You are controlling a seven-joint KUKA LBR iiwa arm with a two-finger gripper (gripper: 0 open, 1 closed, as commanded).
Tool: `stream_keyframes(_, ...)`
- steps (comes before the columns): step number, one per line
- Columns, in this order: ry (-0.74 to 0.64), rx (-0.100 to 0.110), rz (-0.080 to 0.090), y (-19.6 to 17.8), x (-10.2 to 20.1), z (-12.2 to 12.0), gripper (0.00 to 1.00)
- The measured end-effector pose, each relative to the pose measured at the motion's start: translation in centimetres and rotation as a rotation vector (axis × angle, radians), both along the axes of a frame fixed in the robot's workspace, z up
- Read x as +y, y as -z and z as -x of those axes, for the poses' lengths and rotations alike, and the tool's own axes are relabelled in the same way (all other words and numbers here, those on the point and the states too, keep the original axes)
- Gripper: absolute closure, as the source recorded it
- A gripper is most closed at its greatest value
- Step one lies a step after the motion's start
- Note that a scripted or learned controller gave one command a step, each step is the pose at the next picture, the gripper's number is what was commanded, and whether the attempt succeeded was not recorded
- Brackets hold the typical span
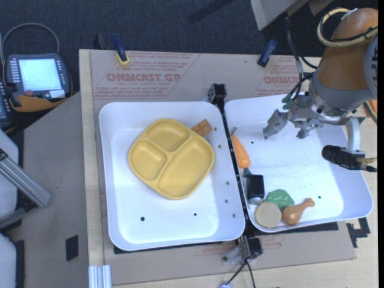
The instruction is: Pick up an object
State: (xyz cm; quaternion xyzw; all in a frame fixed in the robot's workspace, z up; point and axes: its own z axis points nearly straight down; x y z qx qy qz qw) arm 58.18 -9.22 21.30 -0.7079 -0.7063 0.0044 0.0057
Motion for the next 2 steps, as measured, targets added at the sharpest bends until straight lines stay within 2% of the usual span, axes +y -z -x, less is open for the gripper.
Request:
stream_keyframes(1, -0.003, -0.014, 0.001, -0.7, 0.0, -0.3, 0.00)
stream_keyframes(2, -0.001, -0.007, 0.001, 4.0, -0.8, 0.0, 0.00)
